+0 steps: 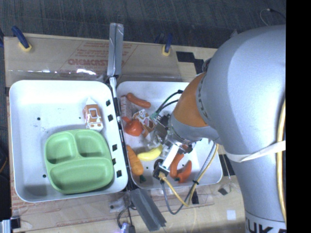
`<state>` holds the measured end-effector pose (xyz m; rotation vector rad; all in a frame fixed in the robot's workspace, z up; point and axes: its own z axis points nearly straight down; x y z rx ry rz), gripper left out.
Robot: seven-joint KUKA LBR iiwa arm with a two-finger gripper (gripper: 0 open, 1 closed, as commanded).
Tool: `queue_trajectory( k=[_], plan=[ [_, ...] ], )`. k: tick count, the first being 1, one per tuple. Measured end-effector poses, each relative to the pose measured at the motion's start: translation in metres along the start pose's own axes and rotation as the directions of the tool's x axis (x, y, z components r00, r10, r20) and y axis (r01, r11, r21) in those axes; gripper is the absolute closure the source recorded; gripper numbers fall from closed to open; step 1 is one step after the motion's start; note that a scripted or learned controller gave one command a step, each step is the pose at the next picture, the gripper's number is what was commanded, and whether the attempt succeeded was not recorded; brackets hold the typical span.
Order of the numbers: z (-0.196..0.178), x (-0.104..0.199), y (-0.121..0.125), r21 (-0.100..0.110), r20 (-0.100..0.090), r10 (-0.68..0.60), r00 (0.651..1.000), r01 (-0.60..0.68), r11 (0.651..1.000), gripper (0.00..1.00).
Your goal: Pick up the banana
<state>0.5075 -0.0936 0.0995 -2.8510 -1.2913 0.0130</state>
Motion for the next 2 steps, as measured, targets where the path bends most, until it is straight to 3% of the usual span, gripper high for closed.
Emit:
queue_trajectory(
  k=[1, 2],
  plan=[
    [-0.099, 0.109, 0.014, -0.009, -0.004, 0.286, 0.958, -0.286, 0.958, 1.00],
    [-0.136, 0.153, 0.005, -0.008, -0.003, 0.389, 0.921, -0.389, 0.921, 1.00]
  ],
)
